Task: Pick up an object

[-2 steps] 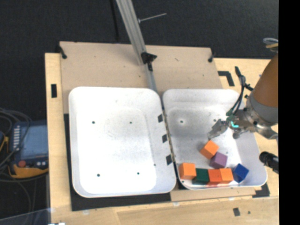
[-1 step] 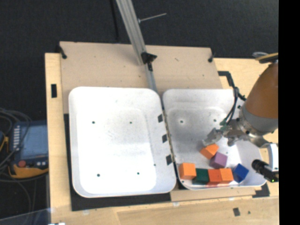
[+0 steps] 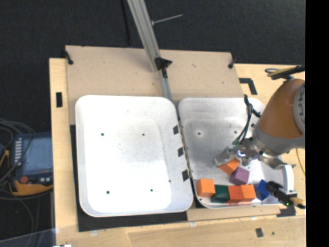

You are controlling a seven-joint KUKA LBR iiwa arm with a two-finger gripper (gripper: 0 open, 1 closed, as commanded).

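Blocks crowd the near edge of the right bin point(image 3: 205, 117), and that is where the action is. From the fixed overhead camera, the hand point(image 3: 232, 156) sits low over the pile, with a small orange block point(image 3: 230, 165) directly beneath its tips. Whether that block is between them or merely under them cannot be told from up here, and the hand's opening cannot be told either, since the wrist and the grey arm point(image 3: 280, 120) mask it.

Just beyond the hand toward the near rim lies a purple block point(image 3: 240, 176), touching or nearly touching the orange one. Further along the rim from the hand runs a row: a larger orange cube point(image 3: 206, 187), a dark green block point(image 3: 221, 193), two more orange blocks point(image 3: 241, 192) and a blue piece point(image 3: 262, 189) on the arm's side. Away from the hand, across the divider, lies the left bin point(image 3: 126, 153), on the pale surface point(image 3: 149, 60).

To do this well, I judge the descent should centre squarely on the small orange block, closing on its flat faces and staying clear of the purple neighbour. A straight, slow lift would then show whether the grip took.
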